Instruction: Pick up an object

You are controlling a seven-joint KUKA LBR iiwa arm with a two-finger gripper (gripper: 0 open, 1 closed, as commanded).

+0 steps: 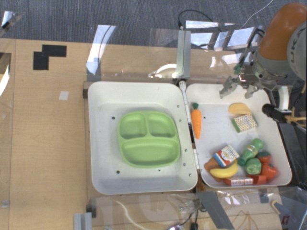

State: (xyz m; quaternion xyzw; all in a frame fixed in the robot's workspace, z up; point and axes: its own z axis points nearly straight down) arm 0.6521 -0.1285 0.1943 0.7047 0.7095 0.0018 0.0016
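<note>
Hovered with the gripper (238, 86) over the far edge of the right bin (211, 128), fingers spread apart and nothing between them. Sat high above the bin floor, by the look of it, with the orange band of the arm (284, 32) at the far right.

Nothing picked yet. Candidates all in the right bin: a toy carrot (196, 120) lying alone along the left wall, just beside the divider; a pale bread-like piece (239, 109) and a small printed box (244, 123) touching each other, nearest to the gripper; and a crowded heap in the near right corner, with a banana (224, 172), a small carton (226, 154), a green pepper-like piece (252, 153) and some red items (265, 172) pressed together. Held a green divided plate (148, 139) in the left bin (103, 143), well apart from the gripper.

Likely risks, judged from the layout: descending on the bread piece and box together, and pinching both or pushing one aside, since the two touch. Going for the heap and closing on an edge, so that a rounded toy squirts out. Reaching for the carrot and striking the bin wall or divider with one finger, given how close to it the carrot lay. Closing too high and grasping only air.
</note>
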